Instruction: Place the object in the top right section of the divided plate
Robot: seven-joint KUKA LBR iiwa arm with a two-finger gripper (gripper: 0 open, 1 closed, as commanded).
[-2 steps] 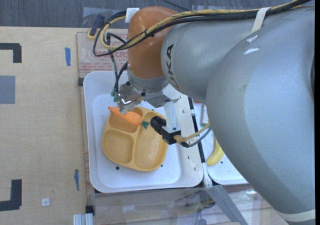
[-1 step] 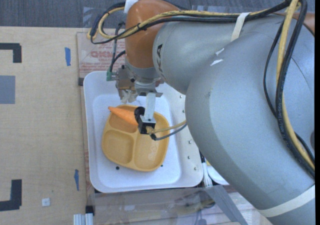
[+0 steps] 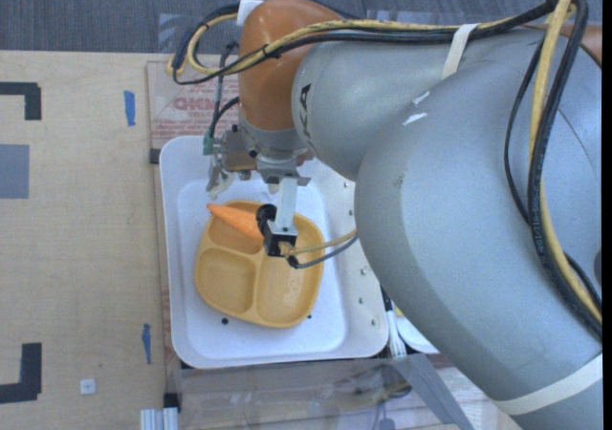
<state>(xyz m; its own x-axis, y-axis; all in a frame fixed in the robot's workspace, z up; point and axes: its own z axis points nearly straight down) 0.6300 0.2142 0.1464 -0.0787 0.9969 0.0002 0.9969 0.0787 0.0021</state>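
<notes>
One orange carrot-shaped object (image 3: pixel 233 217) is what this is all about, and it's lying at roughly 11 o'clock on the yellow divided plate (image 3: pixel 226 280), pointy end toward 10 o'clock, half on the rim by the look of it. The plate sits in the middle of the white bin (image 3: pixel 182 256).

The gripper (image 3: pixel 252 178) hangs just off the plate's 12 o'clock edge, right by the fat end of the carrot. Honestly I can't tell if the claw is open, closed or gripping anything, since the wrist blocks that bit from above. So I wouldn't call the carrot held.

My guess is we're at the placing step, and it isn't done. The carrot looks to be on the upper left side, while the target section should be more toward 1 or 2 o'clock, partly under the arm.

The next move needs a solid grip on the carrot, then a short shift toward 2 o'clock so it clears the divider ridge, and a low release so it doesn't roll back.
</notes>
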